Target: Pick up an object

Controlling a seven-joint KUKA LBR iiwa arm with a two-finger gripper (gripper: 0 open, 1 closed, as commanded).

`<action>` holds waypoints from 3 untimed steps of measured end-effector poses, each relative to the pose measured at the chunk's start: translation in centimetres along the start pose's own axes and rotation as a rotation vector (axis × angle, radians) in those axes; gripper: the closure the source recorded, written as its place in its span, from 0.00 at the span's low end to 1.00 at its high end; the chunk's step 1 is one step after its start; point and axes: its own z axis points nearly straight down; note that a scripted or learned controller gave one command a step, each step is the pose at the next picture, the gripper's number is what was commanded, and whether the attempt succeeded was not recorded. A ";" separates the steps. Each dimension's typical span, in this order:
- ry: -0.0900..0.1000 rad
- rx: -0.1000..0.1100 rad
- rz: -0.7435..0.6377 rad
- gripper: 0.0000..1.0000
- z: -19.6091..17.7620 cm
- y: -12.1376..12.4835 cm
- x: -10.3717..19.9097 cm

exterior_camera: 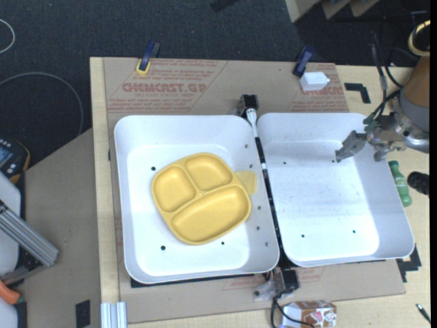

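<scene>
While the grey arm (416,108) reaches in from the right edge of the view, its tool (360,147) hangs over the upper right part of the right shallow white plastic bin (328,244). Two fingers show as grey prongs, one pointing down-left toward the bin floor and the other nearer the wrist, spread well apart with nothing between them.

A yellow plastic divided plate (200,198), with two small compartments at the top and one larger compartment below, lies flat in the left shallow white plastic bin (136,142), roughly at its middle and turned slightly out of line with the bin walls. A small yellow tab sticks out from the plate's right side toward the wall shared with the other bin. The plate is well apart from the tool.

Both bins sit side by side on a brown cardboard sheet with red printed lettering (171,84), which covers the surface. A black strip with a cable (254,125) runs along the gap between the bins. At the top edge of the cardboard sit a blue and yellow clamp (146,59) on the left and a small white block beside a blue clamp (313,80) on the right. A green cylindrical object (399,183) lies just outside the right bin's right wall.
</scene>
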 end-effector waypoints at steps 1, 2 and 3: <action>-0.004 -0.018 -0.003 0.00 -14.4 -4.4 2.8; -0.001 -0.017 -0.004 0.00 -26.3 -9.3 7.6; -0.003 -0.006 -0.001 1.00 -26.7 -9.3 7.5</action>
